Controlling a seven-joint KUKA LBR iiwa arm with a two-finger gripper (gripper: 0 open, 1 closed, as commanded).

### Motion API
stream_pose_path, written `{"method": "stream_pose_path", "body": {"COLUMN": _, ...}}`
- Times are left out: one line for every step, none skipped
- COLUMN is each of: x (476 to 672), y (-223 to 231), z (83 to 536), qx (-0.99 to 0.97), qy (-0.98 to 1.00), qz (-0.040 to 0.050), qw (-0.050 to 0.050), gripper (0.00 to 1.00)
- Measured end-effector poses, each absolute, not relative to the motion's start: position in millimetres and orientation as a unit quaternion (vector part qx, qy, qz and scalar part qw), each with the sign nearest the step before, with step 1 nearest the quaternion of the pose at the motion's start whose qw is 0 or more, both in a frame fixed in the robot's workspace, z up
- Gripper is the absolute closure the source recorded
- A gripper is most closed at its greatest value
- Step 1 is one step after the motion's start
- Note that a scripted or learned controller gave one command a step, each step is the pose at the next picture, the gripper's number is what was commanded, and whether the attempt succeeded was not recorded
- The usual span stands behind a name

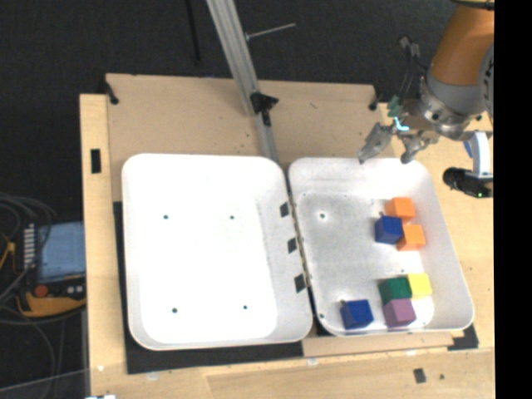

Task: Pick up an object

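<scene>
Camera view, looking down at a slant. Tan wooden counter (91, 223) carries two shallow white plastic bins side by side, their inner edges touching. Left white bin (150, 306): floor bare apart from four small dark dots, open room edge to edge.

Right white bin (332, 189): seven small cubes, all crowded toward its 3 to 6 o'clock side; its 9 to 12 o'clock part lies open.
- Orange cubes, two: one (402, 207) at 2 o'clock, one (411, 237) at 3 o'clock.
- Blue cubes, two: one (387, 229) touching both orange ones, one (357, 313) alone near the 6 o'clock rim.
- Green cube (395, 289), yellow cube (419, 285), purple cube (400, 312): one each, packed together at the 5 o'clock corner, close to the rim.

Grey arm with orange band (462, 40) enters from 2 o'clock. Gripper (387, 148) hangs over the right bin's 1 o'clock rim, two fingers splayed wide apart, nothing between them, well apart from every cube.
</scene>
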State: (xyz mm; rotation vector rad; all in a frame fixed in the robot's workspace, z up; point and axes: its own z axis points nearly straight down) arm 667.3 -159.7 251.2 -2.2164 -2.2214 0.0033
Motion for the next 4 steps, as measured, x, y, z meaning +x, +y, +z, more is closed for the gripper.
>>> {"method": "stream_pose_path", "body": {"x": 667.8, "y": -161, "z": 255, "qx": -0.706, "qy": -0.709, "qz": 0.0012, "qw": -0.001, "gripper": 0.00}}
{"method": "stream_pose_path", "body": {"x": 660.4, "y": -157, "z": 209, "qx": -0.707, "qy": -0.707, "qz": 0.0021, "qw": 0.000, "gripper": 0.00}}
{"method": "stream_pose_path", "body": {"x": 655.4, "y": -158, "z": 147, "qx": -0.707, "qy": -0.707, "qz": 0.0024, "qw": 0.001, "gripper": 0.00}}
{"method": "stream_pose_path", "body": {"x": 654.9, "y": -159, "z": 95, "qx": -0.708, "qy": -0.706, "qz": 0.0019, "qw": 0.000, "gripper": 0.00}}
